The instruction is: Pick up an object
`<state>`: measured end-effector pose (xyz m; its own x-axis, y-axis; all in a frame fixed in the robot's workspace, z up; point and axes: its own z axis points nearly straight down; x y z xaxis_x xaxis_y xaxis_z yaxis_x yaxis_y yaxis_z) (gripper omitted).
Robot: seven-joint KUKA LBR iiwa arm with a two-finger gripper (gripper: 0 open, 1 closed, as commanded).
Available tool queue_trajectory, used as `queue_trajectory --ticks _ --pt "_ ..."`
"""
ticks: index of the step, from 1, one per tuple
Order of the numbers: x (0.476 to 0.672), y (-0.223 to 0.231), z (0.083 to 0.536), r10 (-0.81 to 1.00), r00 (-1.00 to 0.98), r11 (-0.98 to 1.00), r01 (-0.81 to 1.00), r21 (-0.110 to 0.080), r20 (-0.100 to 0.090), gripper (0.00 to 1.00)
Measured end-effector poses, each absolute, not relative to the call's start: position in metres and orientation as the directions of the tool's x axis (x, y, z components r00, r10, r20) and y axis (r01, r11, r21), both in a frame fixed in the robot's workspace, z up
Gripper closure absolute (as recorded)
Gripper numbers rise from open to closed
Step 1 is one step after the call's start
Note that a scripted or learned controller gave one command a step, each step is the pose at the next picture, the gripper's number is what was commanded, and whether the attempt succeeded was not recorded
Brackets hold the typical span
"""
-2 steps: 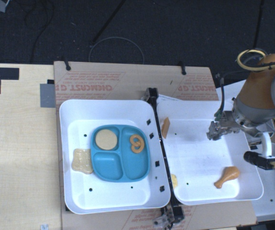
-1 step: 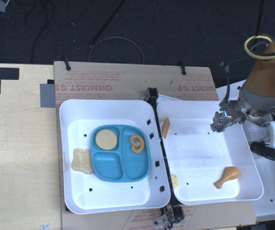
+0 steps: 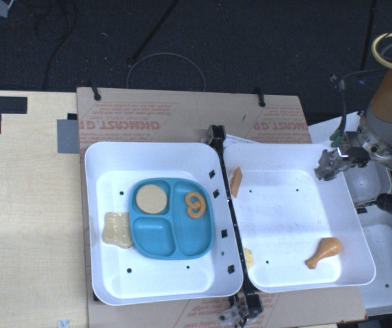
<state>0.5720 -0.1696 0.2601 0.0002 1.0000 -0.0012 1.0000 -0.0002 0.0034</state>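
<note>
A tan chicken drumstick (image 3: 324, 252) lies in the front right corner of the right bin (image 3: 284, 203). A thin brown stick-like piece (image 3: 236, 181) leans by that bin's left wall, and a small pale yellow piece (image 3: 248, 257) sits at its front left edge. In the left bin (image 3: 107, 162), a blue divided plate (image 3: 170, 218) carries a round cracker (image 3: 151, 199) and a pretzel (image 3: 195, 205); a pale bread slice (image 3: 117, 229) lies just left of the plate. My gripper (image 3: 327, 165) hangs over the right bin's far right rim, well above the drumstick.
A black clip bar (image 3: 224, 210) runs between the two bins. Cardboard (image 3: 182, 118) underlies both bins. The arm's grey body and orange band (image 3: 384, 101) occupy the right edge. Cables trail over the dark floor behind the bench.
</note>
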Motion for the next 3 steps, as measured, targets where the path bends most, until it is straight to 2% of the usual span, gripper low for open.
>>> queue_trajectory --ticks 2,3 --pt "0.563 -0.073 0.246 1.000 -0.004 0.004 1.000 -0.004 0.002 1.00" --pt "0.551 -0.028 0.232 1.000 -0.002 0.002 1.000 -0.005 0.001 1.00"
